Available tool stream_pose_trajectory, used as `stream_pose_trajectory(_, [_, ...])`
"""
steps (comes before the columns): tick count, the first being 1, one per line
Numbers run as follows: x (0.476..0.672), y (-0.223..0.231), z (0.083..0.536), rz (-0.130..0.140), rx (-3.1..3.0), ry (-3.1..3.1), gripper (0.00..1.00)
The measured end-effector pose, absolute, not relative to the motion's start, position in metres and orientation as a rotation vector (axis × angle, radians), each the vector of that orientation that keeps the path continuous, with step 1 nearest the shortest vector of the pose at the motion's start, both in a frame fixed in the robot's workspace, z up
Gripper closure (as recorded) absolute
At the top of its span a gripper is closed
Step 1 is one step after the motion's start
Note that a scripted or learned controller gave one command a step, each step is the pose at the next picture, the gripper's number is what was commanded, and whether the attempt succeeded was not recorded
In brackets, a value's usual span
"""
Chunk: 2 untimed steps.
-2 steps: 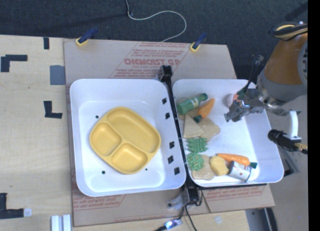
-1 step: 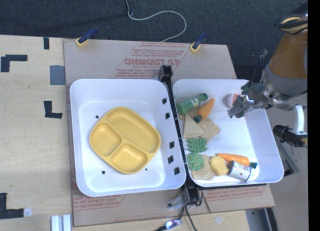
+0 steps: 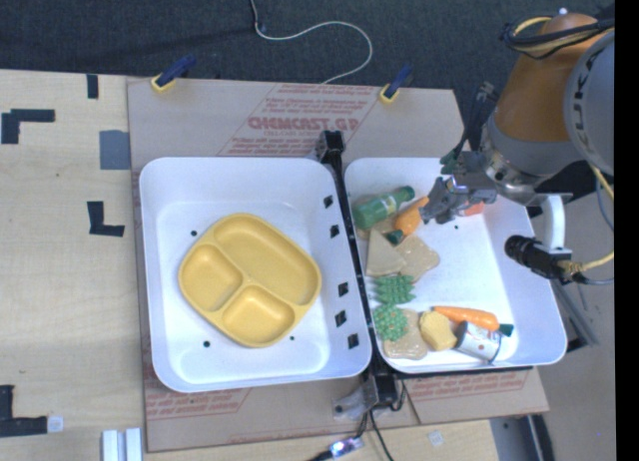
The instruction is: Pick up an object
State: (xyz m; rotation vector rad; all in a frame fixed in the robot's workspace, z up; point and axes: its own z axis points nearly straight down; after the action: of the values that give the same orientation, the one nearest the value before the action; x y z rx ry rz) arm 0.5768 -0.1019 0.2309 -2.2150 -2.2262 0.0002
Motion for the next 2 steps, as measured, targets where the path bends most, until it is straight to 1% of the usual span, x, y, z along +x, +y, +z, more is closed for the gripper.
stream_pose_trajectory(1, [0.582, -0.048, 0.238, 0.0, -2.214, -2.227, 1.0])
stream_pose_trajectory(2, [0.591, 0.0, 0.22, 0.003, -2.214, -2.225, 1.0])
